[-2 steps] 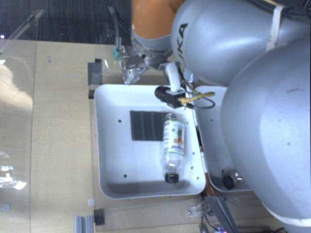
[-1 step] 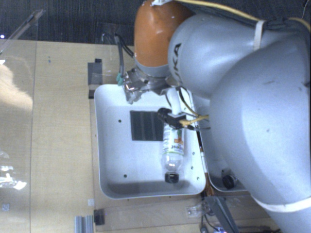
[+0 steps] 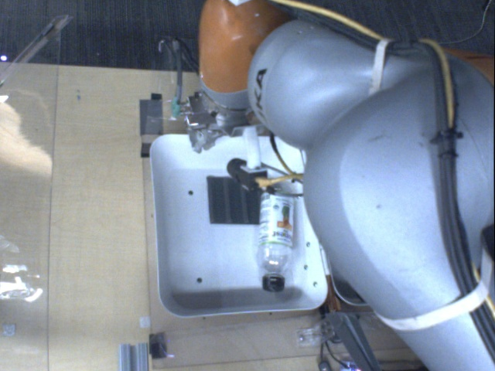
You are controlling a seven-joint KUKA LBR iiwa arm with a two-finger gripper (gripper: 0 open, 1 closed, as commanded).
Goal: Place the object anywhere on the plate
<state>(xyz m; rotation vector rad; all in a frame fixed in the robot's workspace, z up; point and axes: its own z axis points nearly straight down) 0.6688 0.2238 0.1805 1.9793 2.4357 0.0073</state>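
Camera view: bottle (image 3: 275, 234) near bin (image 3: 174, 230) edge.

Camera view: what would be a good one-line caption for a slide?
Grey robot arm reaching over a white bin where a clear plastic bottle lies beside a dark ribbed plate.

The bin (image 3: 174, 230) looks like smooth white plastic with a soft sheen. A clear, glossy plastic bottle (image 3: 275, 238) (paper-like label, black cap) lies toward its right edge beside a matt black ribbed pad (image 3: 227, 200). The bench (image 3: 93, 230) reads as pale wood, satin-smooth.
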